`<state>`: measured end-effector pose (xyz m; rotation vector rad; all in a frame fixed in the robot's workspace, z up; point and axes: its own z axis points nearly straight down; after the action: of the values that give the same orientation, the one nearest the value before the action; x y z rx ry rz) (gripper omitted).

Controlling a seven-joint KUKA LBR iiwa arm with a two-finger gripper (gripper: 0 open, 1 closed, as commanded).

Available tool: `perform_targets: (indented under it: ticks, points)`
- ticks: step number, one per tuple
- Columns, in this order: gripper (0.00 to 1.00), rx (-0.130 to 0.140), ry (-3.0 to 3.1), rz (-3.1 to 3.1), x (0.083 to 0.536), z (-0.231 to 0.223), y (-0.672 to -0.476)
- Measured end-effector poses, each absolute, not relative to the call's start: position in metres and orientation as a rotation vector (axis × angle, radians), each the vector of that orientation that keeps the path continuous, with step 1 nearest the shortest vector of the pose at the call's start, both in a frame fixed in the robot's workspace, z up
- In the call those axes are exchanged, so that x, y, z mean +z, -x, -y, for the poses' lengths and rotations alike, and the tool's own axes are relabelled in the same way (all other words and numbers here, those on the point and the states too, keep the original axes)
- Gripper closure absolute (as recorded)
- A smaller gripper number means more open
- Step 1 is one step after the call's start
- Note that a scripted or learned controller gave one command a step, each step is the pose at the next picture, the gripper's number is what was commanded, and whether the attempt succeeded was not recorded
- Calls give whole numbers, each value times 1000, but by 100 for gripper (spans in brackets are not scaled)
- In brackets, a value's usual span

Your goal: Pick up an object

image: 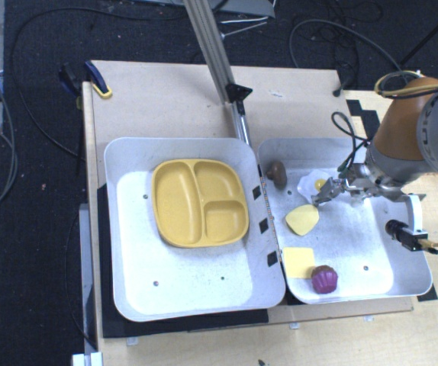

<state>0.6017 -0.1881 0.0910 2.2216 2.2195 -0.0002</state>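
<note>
Dark carpet strewn with black cables surrounded a pale wooden bench that carried 2 shallow white bins side by side. At centre-left of the frame, the left bin held a yellow divided tray with 3 compartments, lying flat and well apart from everything else. Right of the middle, the right bin held the loose things: a brown rounded object near its upper left corner, a pale yellow wedge below that, a yellow square block lower still, and a purple lumpy object just beside the block. A white piece with a yellow spot, perhaps a toy fried egg, lay in the upper middle of that bin. Reaching in from the right edge, the gripper sat low over the egg's lower right side, close above the wedge; whether its claw was spread or pressed together could not be told. Judging by this, the task was at the approach stage, with nothing lifted. The next move would call for settling squarely onto 1 object before closing and rising.
</note>
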Motion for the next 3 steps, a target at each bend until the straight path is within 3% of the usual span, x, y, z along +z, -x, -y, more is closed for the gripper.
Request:
perform_targets:
  ticks: [1,3]
  points:
    - [100,5,-2219,-2217,105,188,-603]
    - [100,6,-2212,-2221,222,171,-604]
